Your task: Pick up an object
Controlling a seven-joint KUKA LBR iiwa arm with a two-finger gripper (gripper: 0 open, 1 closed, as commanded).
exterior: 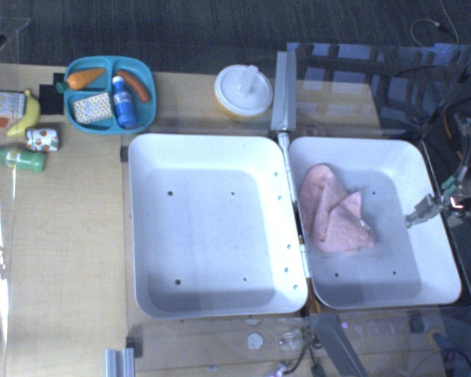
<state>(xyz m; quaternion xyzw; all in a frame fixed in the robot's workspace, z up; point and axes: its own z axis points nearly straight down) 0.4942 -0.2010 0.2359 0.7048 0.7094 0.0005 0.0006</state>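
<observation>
Pink crumpled cloth [335, 218] lies in the right-hand shallow white bin [408, 289], towards its left side. At that bin's right edge sits the grey two-finger gripper [421, 211], well apart from the cloth and carrying nothing. Soft folds could slip free if only a thin layer is pinched, giving a failed lift.

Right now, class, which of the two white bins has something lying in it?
The right bin, nearer the gripper. A crumpled pink cloth lies on its floor towards the divider; the left bin shows just its white floor.
</observation>
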